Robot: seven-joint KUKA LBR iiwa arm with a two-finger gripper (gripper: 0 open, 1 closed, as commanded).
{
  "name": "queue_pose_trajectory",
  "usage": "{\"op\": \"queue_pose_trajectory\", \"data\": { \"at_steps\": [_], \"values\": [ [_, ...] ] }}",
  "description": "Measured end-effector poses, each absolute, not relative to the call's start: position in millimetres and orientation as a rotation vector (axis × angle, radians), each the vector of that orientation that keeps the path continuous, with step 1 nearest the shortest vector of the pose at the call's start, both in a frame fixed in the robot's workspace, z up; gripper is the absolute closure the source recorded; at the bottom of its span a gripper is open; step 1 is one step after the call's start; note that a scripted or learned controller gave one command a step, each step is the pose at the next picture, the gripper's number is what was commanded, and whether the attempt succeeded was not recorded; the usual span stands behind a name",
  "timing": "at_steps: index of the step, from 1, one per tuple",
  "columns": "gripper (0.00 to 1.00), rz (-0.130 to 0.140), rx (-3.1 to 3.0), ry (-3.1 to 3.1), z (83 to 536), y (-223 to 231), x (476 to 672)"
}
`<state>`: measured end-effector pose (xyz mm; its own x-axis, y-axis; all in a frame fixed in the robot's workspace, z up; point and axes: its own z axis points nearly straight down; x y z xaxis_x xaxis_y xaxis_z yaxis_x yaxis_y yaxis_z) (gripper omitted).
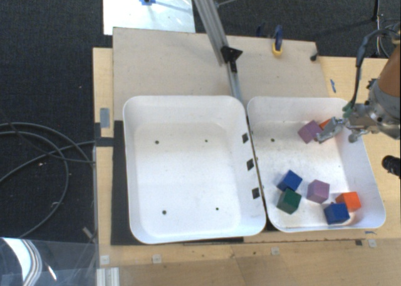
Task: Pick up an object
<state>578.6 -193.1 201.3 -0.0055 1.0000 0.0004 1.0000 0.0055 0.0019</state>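
The right bin (270,153) holds several small blocks. A purple block (309,132) lies near its far side, with a small orange block (326,124) touching it on the right. My gripper (340,134) hangs over the bin's far right corner, just right of these two. Its fingers look spread, with one fingertip (327,134) beside the orange block and nothing between them. Toward the front lie a blue cube (290,180), a green cube (289,201), a second purple cube (318,191), an orange cube (349,201) and another blue cube (336,213).
The left bin (135,153) sits alongside, and the two bins' rims meet in the middle (250,165). A slanted metal pole (213,21) crosses the board behind the bins. Cables (37,153) lie on the floor at left.
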Motion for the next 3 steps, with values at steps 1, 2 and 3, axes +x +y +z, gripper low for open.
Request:
{"op": "queue_pose_trajectory", "data": {
  "at_steps": [1,2,3],
  "values": [
    [0.00,-0.002,2.216,2.232,89.7,-167.2,600.9],
    [0.00,0.001,2.223,2.222,90.1,-136.6,496.1],
    [1.00,0.006,2.214,2.223,101.3,-137.5,499.8]
  ]
}}
